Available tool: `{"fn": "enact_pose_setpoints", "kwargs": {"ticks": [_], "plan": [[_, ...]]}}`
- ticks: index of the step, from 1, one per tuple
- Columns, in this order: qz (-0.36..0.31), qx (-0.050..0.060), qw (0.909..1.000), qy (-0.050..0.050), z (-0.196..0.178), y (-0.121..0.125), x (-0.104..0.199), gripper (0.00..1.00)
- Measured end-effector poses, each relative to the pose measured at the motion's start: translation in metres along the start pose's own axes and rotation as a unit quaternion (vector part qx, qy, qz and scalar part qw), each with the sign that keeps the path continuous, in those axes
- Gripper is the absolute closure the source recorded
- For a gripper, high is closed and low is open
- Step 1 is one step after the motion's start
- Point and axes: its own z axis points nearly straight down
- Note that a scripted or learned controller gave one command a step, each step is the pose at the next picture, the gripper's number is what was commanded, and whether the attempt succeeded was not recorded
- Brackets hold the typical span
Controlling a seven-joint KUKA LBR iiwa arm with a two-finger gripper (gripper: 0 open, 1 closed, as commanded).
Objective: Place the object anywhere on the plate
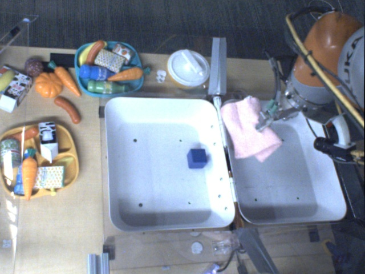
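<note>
Looking down from the bench side, the gripper (pixel 267 120) sits at the upper right of the frame, over the top left corner of the right bin (pixel 296 201), w/ its tips down in the right edge of a pink cloth (pixel 246 129). Fingers look pinched on a fold of that cloth, though it's small and a bit blurry, so that's my read, not certain.

The cloth lies crumpled, draped partly over the rim between the two bins. Soft, light, floppy stuff, I'd guess: no stiffness, so it'll hang and swing once lifted, and a thin pinch could slip out. Best grip prob. a bunched fold near the middle, not a loose edge.

A blue block (pixel 197 157) sits alone mid left bin (pixel 142 210), well apart from the gripper. That one looks rigid, small, easy to grab across flat sides.

Can't pick out a plate for sure.
</note>
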Motion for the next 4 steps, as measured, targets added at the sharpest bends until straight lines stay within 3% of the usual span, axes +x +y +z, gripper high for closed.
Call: {"fn": "enact_pose_setpoints", "kwargs": {"ticks": [1,2,3,4], "plan": [[-0.200,0.001,0.9799,0.001,0.000,0.020,0.043,1.00],[-0.391,-0.002,0.9204,0.000,0.006,0.052,0.092,1.00],[-0.559,-0.002,0.8289,-0.001,0.009,0.092,0.137,1.00],[-0.560,-0.003,0.8283,-0.001,-0.003,0.121,0.188,1.00]]}}
